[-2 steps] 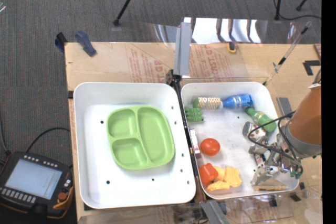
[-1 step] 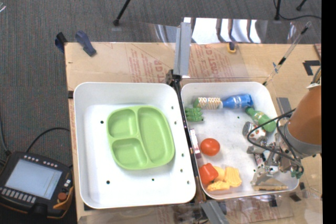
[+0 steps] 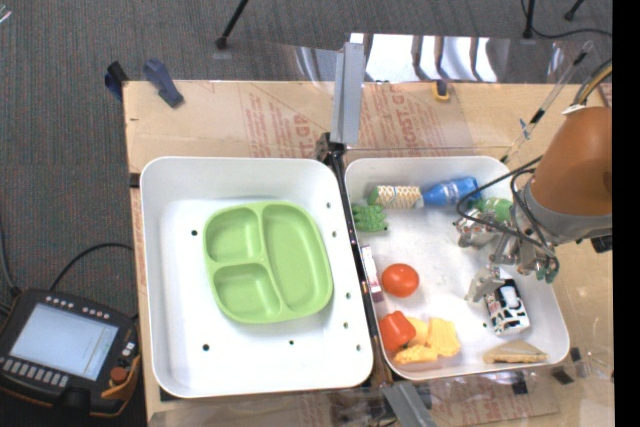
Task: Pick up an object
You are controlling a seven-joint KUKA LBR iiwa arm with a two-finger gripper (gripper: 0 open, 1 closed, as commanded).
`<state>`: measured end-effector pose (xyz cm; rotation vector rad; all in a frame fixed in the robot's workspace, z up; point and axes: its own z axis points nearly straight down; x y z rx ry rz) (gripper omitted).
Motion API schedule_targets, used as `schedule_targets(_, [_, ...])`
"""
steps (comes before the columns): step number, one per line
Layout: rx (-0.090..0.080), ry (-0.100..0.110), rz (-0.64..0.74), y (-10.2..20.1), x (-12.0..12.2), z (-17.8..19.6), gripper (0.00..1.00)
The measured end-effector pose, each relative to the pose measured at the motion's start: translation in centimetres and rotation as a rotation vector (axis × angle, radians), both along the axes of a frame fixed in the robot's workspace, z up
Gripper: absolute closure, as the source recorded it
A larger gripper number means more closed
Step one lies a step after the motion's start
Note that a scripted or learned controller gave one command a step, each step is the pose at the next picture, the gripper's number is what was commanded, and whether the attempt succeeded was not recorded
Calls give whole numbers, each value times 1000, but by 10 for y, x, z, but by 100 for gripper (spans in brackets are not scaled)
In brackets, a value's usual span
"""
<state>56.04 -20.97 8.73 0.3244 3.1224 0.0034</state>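
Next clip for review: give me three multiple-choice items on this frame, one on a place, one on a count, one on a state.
1. Where does the green plate lie?
A. left bin
B. right bin
C. on the floor

2. How many compartments does the plate have?
A. two
B. three
C. five

3. How does the blue bottle rest?
A. upright
B. on its side
C. hanging from the gripper

Key: 1 A, it lies alone on the left bin floor. 2 B, two small sections and one long one show. 3 B, it lies flat by the right bin far wall, apart from the gripper.
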Motion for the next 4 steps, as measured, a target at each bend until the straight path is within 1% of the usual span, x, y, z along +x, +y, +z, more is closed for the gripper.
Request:
schedule_targets(1, [1,-1,4,1,1,10,100])
schedule_targets(2, [-1,0,200,17,14,0,100])
schedule_targets(3, [0,1,-178,60,32,0,100])
schedule_targets(4, [-1,1,-177,60,32,0,0])
